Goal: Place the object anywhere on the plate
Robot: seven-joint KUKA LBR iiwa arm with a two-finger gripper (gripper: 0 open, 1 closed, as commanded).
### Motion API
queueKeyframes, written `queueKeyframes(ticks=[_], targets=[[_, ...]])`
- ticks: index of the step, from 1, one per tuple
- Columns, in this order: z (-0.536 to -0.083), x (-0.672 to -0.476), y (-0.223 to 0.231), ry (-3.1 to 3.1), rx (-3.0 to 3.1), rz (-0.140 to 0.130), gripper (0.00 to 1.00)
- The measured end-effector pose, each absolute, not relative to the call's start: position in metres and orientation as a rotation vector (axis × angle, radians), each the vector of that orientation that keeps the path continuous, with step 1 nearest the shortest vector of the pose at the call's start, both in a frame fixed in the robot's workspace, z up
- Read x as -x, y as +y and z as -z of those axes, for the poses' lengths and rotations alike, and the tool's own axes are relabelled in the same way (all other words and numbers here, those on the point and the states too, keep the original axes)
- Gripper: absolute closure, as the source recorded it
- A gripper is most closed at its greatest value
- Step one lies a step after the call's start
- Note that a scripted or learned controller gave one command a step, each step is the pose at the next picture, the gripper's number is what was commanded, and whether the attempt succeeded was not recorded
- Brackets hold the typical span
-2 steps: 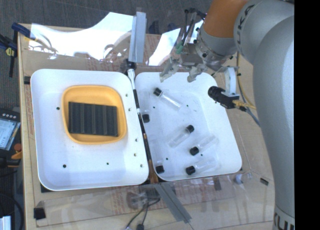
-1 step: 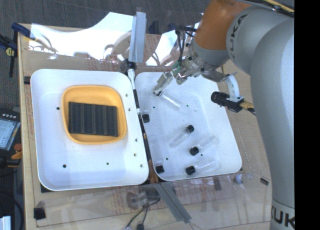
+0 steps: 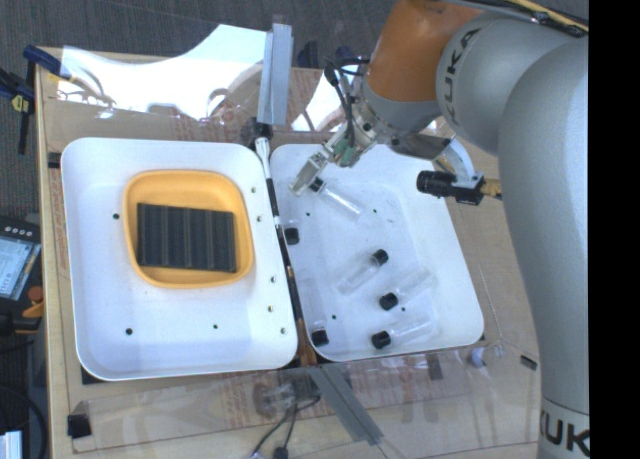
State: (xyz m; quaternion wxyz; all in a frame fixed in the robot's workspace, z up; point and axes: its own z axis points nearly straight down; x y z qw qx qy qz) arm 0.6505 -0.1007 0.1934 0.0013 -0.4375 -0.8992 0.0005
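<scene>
Vials of clear plastic with black caps [image 3: 385, 300] lay scattered in the right bin [image 3: 455, 277]; one near my pincer [image 3: 312, 175] ran its long axis diagonally, cap toward the upper left. Whether my pincer was open or gripping that vial, I could not tell. "KUKA" read along my grey arm [image 3: 520, 97]. The yellow plate [image 3: 187, 228], holding a dark ribbed insert, sat in the left bin [image 3: 90, 317].

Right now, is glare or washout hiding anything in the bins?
Camera view: the clear vials nearly vanish against the white right bin, only their black caps standing out; the yellow plate in the left bin reads crisply; bright glare washes out the sheet behind the bins.
</scene>
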Motion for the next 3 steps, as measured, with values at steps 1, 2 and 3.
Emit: queueKeyframes(ticks=[1,2,3], targets=[[-0.205,-0.647,-0.076,-3.004,0.907,-0.001,0.00],[-0.224,-0.646,-0.082,-3.112,0.451,-0.001,0.00],[-0.228,-0.646,-0.104,-3.123,0.365,-0.001,0.00]])
